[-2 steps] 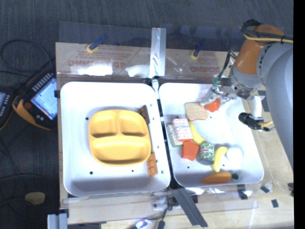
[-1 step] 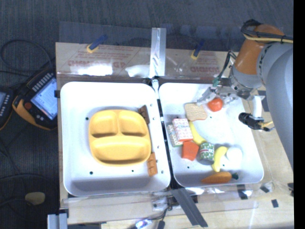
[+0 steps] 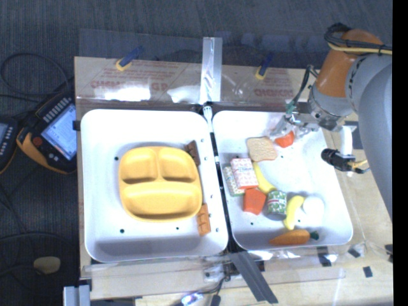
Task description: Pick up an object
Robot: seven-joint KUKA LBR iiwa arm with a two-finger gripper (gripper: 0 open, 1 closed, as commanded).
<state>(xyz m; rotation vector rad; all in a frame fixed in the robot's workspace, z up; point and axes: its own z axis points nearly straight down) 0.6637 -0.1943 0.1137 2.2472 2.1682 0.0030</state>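
Dark carpet surrounds your surface [image 3: 373, 234], which carries two white bins side by side; take the divider [image 3: 215, 164] between them as your landmark. Left of the divider, the left bin [image 3: 102, 234] holds a yellow tray [image 3: 159, 182], with a small orange block [image 3: 203, 220] lying between the tray and the divider. Right of the divider, the right bin [image 3: 331, 171] holds the clutter: a pink carton [image 3: 243, 173] just beside the divider, a red block [image 3: 254, 200] below it, a tan bread slice [image 3: 262, 148] further right, a banana [image 3: 292, 210] and a carrot [image 3: 290, 238] toward the near wall. The end effector [image 3: 289, 127] hangs over the far corner of the right bin, well right of the divider, and a small red-orange piece [image 3: 285, 139] sits directly under it, touching or nearly touching its tip. You cannot tell from this view whether it is spread, pressed together or pinching that piece, since the wrist hides the tip. That red-orange piece looks like the likeliest target: it lies almost straight below the end effector, slightly toward the divider, with the bread slice just beside it on the divider side. Its long axis is too small to read. Watch the bread; it may get nudged.
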